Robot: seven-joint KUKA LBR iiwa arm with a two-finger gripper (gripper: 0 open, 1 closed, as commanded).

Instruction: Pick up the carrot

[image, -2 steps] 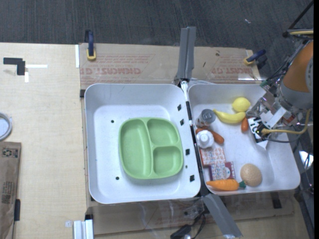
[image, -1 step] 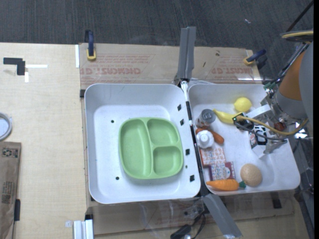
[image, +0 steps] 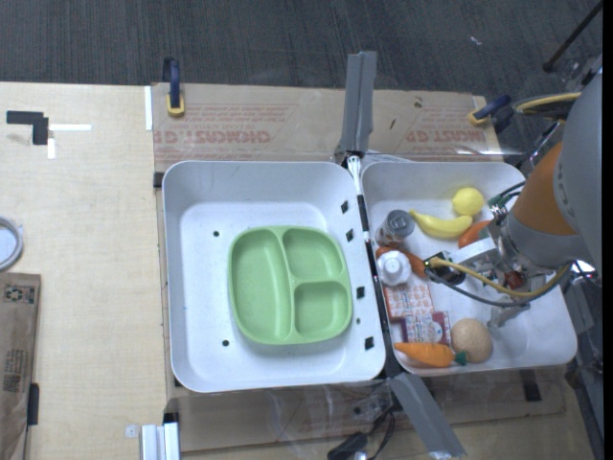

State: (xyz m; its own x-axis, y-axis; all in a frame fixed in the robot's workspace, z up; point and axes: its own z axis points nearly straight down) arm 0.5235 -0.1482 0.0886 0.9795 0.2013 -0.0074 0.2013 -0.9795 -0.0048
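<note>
The carrot (image: 424, 354) is a small orange piece with a bit of green at its right end, lying flat on its side in the right-hand bin (image: 546, 348). It rests along the bin's near edge by the front left corner, pointed end to the left, its green end touching a round tan ball (image: 472, 338).

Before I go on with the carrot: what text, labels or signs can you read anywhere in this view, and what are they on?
Cardboard sheet behind the bins: red printed lettering in two patches, upside down and too blurred to read.
Brown paper bag at the left edge: a small dark mark, not legible.
Red-and-white packet in the right bin: print too small to read.
</note>
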